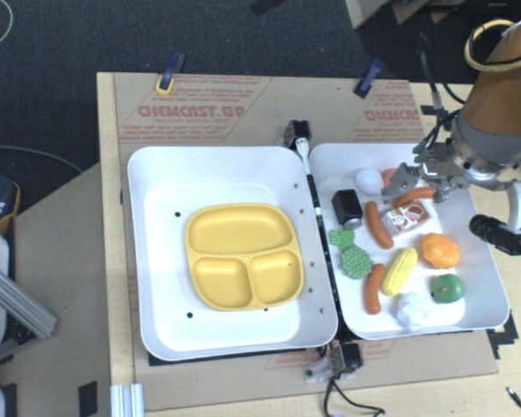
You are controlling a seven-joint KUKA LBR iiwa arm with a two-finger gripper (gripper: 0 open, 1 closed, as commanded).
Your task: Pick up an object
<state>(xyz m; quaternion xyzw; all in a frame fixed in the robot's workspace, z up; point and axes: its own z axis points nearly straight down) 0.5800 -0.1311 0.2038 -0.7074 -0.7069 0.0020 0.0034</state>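
My gripper (410, 182) hangs low over the back of the right bin (495, 307), at the end of the grey arm with its orange band (500, 76). Right below it lie an orange strip (414, 195) and a red-and-white packet (406, 218). A white ball (367, 181) sits just left of the gripper. Further forward are a black block (347, 207), a red sausage (379, 224), a yellow corn cob (400, 268), an orange fruit (439, 250), a green ball (447, 288), a green bumpy toy (352, 254), a second sausage (373, 287) and a white lump (410, 309).
The left bin (152, 233) holds a yellow divided plate (243, 256). Both bins rest on a cardboard sheet (200, 107) held by clamps at the back. A black part of the arm (495, 231) juts over the right bin's right rim.
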